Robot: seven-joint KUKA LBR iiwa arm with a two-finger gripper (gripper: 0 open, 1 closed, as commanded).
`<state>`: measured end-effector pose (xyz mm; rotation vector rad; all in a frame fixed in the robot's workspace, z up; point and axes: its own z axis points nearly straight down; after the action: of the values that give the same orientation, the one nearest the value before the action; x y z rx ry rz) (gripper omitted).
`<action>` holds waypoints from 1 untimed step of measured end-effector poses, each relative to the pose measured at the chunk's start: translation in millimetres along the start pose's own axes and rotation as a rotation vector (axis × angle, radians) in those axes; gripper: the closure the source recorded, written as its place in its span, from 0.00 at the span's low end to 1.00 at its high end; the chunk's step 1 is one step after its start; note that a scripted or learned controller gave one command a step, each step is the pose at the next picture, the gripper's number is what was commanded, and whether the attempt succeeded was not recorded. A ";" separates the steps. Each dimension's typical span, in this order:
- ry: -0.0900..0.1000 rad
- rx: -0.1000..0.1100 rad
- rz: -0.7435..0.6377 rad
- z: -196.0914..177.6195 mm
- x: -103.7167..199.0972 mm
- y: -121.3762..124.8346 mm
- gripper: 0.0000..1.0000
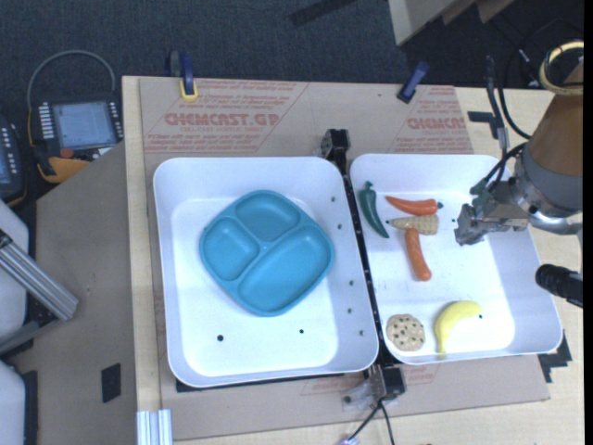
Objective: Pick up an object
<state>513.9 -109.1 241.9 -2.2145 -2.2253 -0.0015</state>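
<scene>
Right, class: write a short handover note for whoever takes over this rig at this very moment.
Gripper: over the upper right of the right bin, nothing seen in it; whether the jaws are open cannot be told.
Right bin: green pepper at its left edge, two orange carrots with a corn cob between them, cookie and banana along the near side.
Left bin: blue divided plate.
Done: nothing lifted.
Left: grasp one item and raise it; the carrots and corn lie nearest.

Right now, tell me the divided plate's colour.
Light blue divided plate, clearest in the camera view.
</scene>
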 end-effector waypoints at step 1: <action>-0.002 -0.003 0.004 -6.0 46.1 11.2 1.00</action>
<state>524.9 -63.0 248.0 -2.2214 -2.2236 -0.0025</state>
